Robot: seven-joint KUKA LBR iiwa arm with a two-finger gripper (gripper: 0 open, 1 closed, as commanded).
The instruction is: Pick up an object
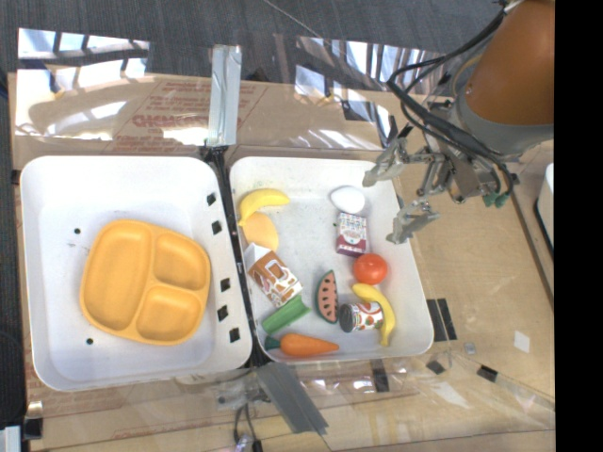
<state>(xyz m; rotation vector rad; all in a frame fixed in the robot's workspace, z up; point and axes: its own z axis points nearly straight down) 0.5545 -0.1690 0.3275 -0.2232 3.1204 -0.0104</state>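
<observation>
The right bin holds several toy foods: a banana, a white egg, a red carton, a tomato, a watermelon slice, a second banana, a small can, a carrot, a green piece and a brown box. My gripper hangs open above the bin's right rim, just right of the egg, with nothing between its fingers.
The left bin holds a yellow divided tray. Cardboard and a strip of grey tape lie behind the bins. Cables run from the arm at the upper right.
</observation>
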